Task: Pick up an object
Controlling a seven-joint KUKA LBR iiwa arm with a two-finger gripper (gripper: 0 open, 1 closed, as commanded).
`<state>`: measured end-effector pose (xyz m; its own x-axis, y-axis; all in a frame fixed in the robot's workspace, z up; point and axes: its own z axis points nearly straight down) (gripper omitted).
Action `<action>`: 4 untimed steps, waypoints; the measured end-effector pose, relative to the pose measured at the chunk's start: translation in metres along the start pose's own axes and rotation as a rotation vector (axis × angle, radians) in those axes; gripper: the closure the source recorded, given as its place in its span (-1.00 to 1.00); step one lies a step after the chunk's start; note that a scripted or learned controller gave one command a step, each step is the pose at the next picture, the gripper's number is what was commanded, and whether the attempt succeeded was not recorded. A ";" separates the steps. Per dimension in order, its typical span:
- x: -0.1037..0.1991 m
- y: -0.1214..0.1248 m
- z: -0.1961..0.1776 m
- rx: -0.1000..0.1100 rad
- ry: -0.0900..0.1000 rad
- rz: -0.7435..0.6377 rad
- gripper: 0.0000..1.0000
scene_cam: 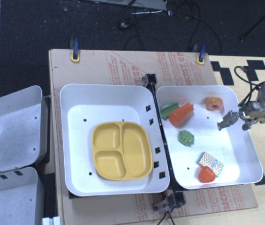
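Note:
The right bin [245, 149] holds several small items: a red-orange carrot [181, 114] touching a green pod [169, 109], an orange ring-shaped piece [214, 103], a bumpy green ball [185, 138], a patterned little box [211, 161] and a red piece [206, 174] pressed against the box. My gripper [234, 123] hangs over the bin's right side, just below and to the right of the orange ring. It is open with nothing between its fingers, and it touches none of the items.
The left bin [76, 125] carries a yellow three-compartment plate [122, 150]. A black divider bar [160, 130] runs between the bins. Spare white bins [10, 125] lie off the bench to the left. Cables trail near the arm at right.

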<state>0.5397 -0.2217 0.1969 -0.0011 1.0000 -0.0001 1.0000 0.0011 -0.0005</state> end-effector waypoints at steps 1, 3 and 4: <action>0.006 -0.008 0.049 0.004 0.002 0.002 -1.00; 0.006 -0.008 0.089 -0.001 0.000 0.002 1.00; 0.010 -0.005 0.027 -0.005 -0.002 -0.002 1.00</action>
<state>0.5343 -0.2121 0.1704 -0.0027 1.0000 -0.0018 1.0000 0.0027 0.0043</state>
